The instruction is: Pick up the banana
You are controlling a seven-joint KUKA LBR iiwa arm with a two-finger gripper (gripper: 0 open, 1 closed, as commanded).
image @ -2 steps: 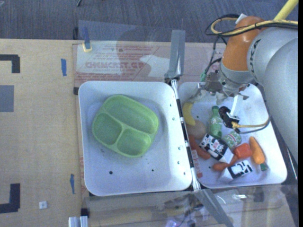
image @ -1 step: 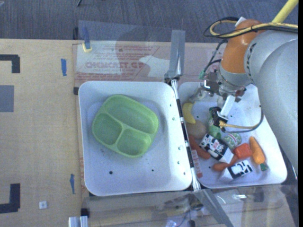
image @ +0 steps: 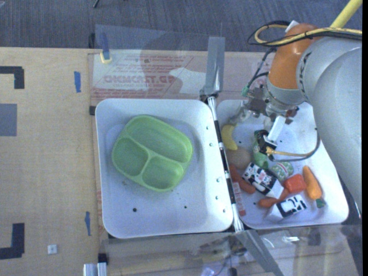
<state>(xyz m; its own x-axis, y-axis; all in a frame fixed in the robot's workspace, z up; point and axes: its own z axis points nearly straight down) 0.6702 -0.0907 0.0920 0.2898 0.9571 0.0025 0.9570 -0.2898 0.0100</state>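
While the gripper [image: 244, 112] hangs close by, the banana [image: 229, 137] lies against the right bin's [image: 332, 209] wall. Open or closed — can't tell.

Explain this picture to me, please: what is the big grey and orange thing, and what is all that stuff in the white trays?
The big grey shape with the orange band is a robot arm, reaching in from the right. One camera fixed above the bench took the picture, looking down at a slant. At the arm's end is its gripper, the part meant to pinch things. It hangs over the far end of the right bin. That bin holds a jumble of small items: a yellow banana by its left wall, an orange carrot, a black-and-white piece and more. The left bin holds a green divided plate. Nothing is held: the banana lies in the bin, close to the gripper.
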